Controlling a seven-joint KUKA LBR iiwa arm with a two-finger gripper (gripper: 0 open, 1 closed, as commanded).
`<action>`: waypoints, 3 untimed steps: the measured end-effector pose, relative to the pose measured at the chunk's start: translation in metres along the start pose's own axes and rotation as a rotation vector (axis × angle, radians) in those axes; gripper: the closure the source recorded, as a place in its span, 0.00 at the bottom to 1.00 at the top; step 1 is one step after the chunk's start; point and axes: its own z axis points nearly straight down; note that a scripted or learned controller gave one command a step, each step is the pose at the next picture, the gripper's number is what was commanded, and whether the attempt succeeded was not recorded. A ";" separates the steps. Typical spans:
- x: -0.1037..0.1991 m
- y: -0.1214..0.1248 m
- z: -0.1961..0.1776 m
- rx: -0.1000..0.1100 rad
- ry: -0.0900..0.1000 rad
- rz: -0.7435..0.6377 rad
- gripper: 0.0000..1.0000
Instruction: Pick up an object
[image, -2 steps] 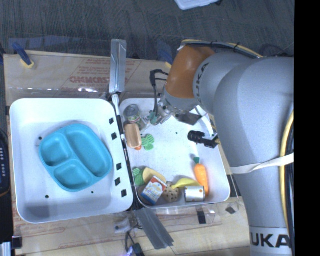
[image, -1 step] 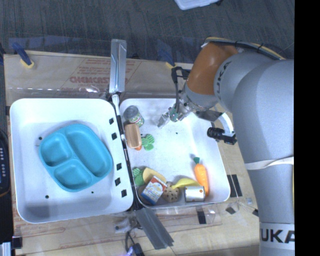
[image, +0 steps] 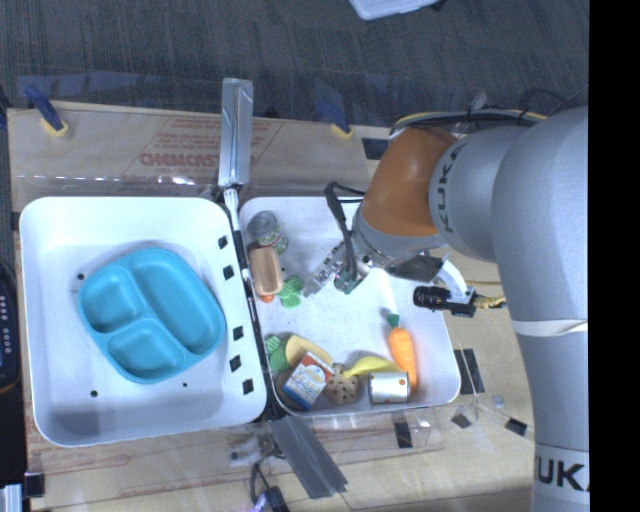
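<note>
Now the grey arm with its orange band (image: 405, 190) is reaching in from the right of the frame, and its two-finger gripper (image: 333, 275) is hanging low over the middle of the right shallow white bin (image: 440, 352). Whether it is open or shut cannot be told. Nothing is showing in its grasp. Just left of it, a small green piece (image: 291, 292) is lying beside a tan wooden cylinder (image: 264, 270) and a round grey tin (image: 266, 230). Lower right, an orange plastic carrot (image: 402, 355) is lying apart. Along the bin's lower edge a yellow banana (image: 368, 366) is crowding among other small things. At centre left, a blue divided tray (image: 150, 315) is sitting in the left white bin (image: 60, 400).
</note>
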 end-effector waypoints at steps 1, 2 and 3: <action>-0.035 -0.030 -0.119 -0.005 -0.007 0.425 0.00; 0.038 -0.062 -0.065 0.004 0.004 0.423 0.00; 0.032 -0.139 -0.001 -0.002 -0.002 0.242 0.00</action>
